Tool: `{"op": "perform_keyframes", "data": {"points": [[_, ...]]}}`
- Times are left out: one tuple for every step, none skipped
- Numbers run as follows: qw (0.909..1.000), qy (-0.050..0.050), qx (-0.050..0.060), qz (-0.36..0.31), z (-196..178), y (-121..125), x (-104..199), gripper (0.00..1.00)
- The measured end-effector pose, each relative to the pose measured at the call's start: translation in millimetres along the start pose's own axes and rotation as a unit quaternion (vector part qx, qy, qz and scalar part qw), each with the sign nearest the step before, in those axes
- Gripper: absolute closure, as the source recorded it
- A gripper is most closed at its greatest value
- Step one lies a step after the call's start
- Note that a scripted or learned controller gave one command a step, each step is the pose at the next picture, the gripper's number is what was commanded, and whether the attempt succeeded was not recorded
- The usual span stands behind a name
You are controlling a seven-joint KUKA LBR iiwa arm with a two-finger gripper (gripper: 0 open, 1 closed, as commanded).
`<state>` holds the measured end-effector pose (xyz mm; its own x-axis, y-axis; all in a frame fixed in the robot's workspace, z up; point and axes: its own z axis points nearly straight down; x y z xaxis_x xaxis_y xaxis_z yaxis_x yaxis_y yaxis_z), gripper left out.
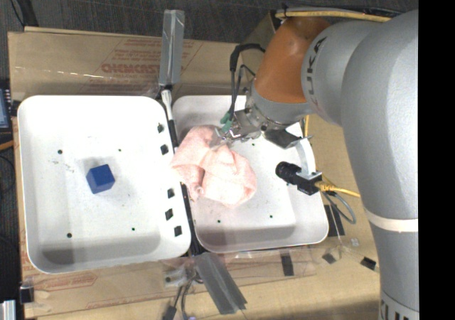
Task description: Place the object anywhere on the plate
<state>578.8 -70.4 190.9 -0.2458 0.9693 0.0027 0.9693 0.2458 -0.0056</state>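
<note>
The gripper (229, 131) is pressing at the top edge of the pink cloth (217, 171) in the right bin (284, 230); whether its pincer is closed, I cannot tell. Grasping seems underway; next comes lifting. No plate is discernible.

On my own arm (334, 55), dark letters ran down the grey casing beside the orange band; I could make out "KU", the start of the maker's name, with the rest turned out of sight. On the cardboard (106, 62) under the bins, faded red print ran in a line behind the left bin, too pale to read with certainty. Smaller red print below it was illegible.
</note>
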Motion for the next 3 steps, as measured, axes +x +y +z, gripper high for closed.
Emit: {"op": "perform_keyframes", "data": {"points": [[1.0,-0.001,-0.001,-0.004,-40.5,0.2,0.8,1.0],[0.9788,-0.001,-0.001,-0.205,-32.0,25.9,39.1,1.0],[0.9178,-0.003,-0.003,-0.397,-32.1,47.5,74.2,1.0]]}}
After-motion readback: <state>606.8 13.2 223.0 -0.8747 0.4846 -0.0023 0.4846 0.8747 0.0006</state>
